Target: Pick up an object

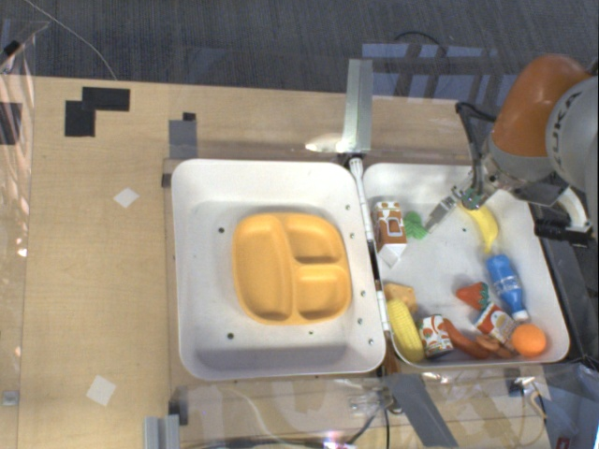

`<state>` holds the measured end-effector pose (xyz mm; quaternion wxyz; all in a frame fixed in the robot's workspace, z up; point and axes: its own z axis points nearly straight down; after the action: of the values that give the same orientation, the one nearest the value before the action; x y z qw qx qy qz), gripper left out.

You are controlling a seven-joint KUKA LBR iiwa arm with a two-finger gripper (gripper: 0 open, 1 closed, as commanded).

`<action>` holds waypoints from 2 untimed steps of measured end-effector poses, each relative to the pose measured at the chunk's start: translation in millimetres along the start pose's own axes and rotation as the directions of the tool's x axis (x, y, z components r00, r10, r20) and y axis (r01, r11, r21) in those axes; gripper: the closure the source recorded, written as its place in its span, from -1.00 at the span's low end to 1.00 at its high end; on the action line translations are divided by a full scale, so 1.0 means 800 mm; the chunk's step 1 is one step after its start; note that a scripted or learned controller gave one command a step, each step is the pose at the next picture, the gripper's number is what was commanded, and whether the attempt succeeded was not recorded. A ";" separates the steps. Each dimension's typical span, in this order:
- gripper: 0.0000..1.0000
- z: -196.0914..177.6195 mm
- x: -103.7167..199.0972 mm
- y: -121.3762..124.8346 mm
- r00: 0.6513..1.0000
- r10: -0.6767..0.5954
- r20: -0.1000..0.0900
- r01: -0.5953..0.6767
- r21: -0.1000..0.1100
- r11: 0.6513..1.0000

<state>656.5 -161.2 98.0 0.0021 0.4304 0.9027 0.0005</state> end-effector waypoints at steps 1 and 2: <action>-1.00 0.005 0.062 -0.001 0.985 0.174 0.008 -0.174 -0.012 0.985; -1.00 0.006 0.043 0.056 0.972 0.234 0.006 -0.234 0.007 0.972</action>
<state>669.4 -106.1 93.5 0.0028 0.5337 0.8457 -0.0037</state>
